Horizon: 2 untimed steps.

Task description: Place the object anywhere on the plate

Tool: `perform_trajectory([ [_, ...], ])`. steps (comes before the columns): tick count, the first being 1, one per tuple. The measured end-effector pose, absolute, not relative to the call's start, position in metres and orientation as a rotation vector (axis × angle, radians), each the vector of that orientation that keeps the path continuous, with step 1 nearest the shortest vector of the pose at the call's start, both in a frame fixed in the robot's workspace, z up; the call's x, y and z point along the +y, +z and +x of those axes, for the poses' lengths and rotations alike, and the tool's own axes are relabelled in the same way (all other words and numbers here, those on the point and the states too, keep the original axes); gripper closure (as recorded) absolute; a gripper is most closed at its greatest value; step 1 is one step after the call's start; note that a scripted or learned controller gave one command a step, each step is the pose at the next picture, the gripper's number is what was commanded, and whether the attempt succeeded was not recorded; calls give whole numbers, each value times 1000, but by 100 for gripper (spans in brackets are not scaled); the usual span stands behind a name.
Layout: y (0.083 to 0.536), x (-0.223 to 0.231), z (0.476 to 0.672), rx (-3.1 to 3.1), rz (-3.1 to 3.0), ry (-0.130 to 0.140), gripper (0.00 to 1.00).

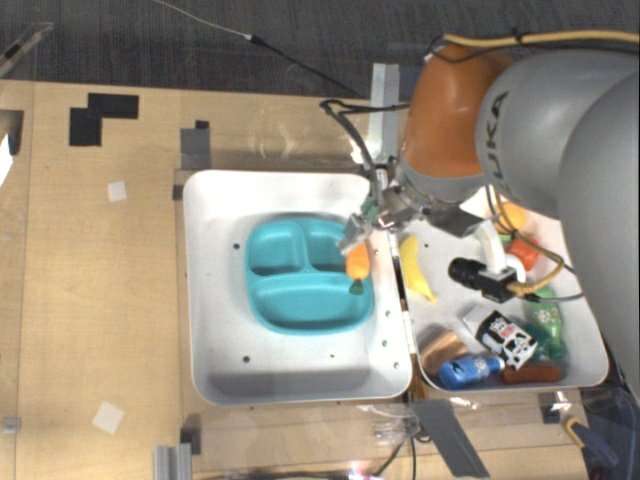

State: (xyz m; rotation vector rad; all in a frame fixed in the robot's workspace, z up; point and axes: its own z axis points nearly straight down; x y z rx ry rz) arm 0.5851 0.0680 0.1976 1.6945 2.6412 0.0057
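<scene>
A teal divided plate (290, 303) lies in the left white bin (215, 268). My gripper (362, 238) hangs over the plate's right edge, close to the wall between the two bins. A small orange carrot (357, 262) with a green end pointing down sits between its fingers, so the gripper is shut on it. The carrot is upright, just above the plate's right rim.
The right bin (592, 360) holds a yellow banana (415, 268) next to the dividing wall, a blue item (466, 370), a brown item (440, 345), a black-and-white box (510, 336), a green bottle (548, 328) and a red-orange item (525, 254). The arm covers the bin's far part.
</scene>
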Motion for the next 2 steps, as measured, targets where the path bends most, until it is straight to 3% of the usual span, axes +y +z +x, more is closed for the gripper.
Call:
perform_trajectory([
  [2,198,68,585,2641,1695,6,0],
])
